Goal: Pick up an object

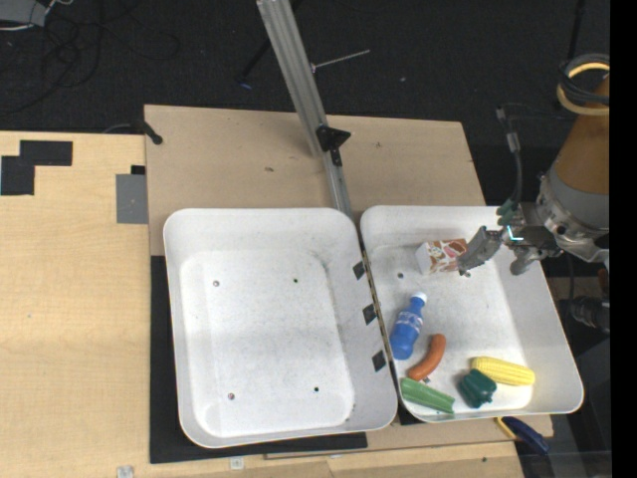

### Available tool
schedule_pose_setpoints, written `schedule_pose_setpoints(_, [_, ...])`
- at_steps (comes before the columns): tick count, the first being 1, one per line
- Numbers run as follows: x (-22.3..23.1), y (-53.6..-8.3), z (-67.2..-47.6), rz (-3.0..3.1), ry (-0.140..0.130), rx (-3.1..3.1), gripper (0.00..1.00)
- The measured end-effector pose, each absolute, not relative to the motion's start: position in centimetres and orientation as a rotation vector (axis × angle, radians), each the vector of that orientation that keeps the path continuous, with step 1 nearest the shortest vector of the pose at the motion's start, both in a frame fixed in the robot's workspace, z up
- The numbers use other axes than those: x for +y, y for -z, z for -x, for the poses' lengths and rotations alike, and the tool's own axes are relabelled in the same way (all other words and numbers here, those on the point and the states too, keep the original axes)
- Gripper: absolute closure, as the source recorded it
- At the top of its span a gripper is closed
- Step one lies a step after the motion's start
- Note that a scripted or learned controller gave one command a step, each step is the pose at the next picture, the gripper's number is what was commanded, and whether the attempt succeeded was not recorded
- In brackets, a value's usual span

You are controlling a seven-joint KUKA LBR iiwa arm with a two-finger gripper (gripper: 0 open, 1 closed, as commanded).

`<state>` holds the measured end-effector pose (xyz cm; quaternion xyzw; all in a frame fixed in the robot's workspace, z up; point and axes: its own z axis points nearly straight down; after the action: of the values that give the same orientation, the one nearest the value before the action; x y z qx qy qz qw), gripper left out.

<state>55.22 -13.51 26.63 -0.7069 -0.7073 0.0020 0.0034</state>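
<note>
Tabletop (80,297), two white bins. Right bin (542,312), lower part: bottle (407,328), sausage (427,357), corn (504,370), two green pieces. My gripper (495,249) at its upper right, fingers spread, holding nothing, beside a packet (444,255), likely my target.

— Bins: left bin (264,322) plain white, faintly speckled, with a few small dark dots; right bin (518,312) the same white.

— Contents?

— Bottle (406,328): blue, with white cap. Sausage (427,357): orange-red. Corn cob (504,370): yellow. Block (477,387): dark green. Long vegetable (427,396): lighter green. Packet (445,255): white with red print.

— Surroundings?

— Bench board (239,162): tan brown. Side panel (70,307): pale wood grain, with black and grey patches. Arm (585,162): grey, banded orange. Gripper (498,249): dark grey.
</note>
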Motion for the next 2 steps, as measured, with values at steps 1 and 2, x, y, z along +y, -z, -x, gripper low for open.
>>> schedule_pose_setpoints(1, [-13.6,-26.8,-55.3,2.221,-0.002,-2.218,0.0])
schedule_pose_setpoints(2, [-13.9,-22.0,-56.0,2.217,-0.007,-2.216,0.0])
